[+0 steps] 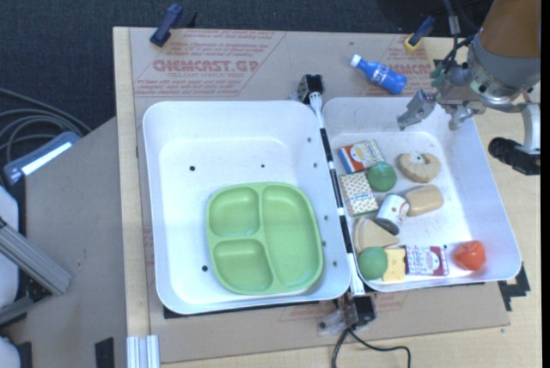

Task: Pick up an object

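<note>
Dark carpet surrounds your bench (pixel 215 57); the left bin (pixel 172 143) carries a green tray (pixel 262 237), and the right bin (pixel 494 194) holds the toy foods, like the bagel (pixel 418 166). Your hand (pixel 438 110) hovers open above its far edge, gripping nothing; I judge you next must descend onto one piece.

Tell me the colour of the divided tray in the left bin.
Light green tray, seen in the camera view.
</note>
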`<action>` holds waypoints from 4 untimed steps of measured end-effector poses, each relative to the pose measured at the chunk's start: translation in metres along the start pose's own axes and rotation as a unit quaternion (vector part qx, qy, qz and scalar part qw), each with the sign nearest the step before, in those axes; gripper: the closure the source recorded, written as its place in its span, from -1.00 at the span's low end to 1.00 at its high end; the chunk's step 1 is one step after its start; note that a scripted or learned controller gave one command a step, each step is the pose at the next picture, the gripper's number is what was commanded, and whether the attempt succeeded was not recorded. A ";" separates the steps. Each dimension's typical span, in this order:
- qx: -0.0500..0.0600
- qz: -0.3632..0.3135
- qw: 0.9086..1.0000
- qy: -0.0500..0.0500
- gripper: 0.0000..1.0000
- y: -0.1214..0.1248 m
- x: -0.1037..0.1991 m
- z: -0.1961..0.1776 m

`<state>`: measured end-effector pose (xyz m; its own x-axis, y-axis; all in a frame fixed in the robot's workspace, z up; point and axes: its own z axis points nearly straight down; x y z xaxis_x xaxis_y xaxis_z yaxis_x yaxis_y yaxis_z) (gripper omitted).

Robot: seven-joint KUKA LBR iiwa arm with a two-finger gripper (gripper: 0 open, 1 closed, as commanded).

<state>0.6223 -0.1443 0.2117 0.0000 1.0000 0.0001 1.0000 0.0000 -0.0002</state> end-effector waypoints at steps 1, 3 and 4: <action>0.001 0.000 1.000 0.000 -1.00 -0.032 -0.042 0.067; 0.001 0.000 1.000 0.000 -1.00 -0.066 -0.022 0.127; -0.001 0.001 1.000 -0.001 1.00 -0.065 -0.023 0.117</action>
<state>0.5568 -0.1668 0.0948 0.0013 1.0000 -0.0011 1.0000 -0.0013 0.0012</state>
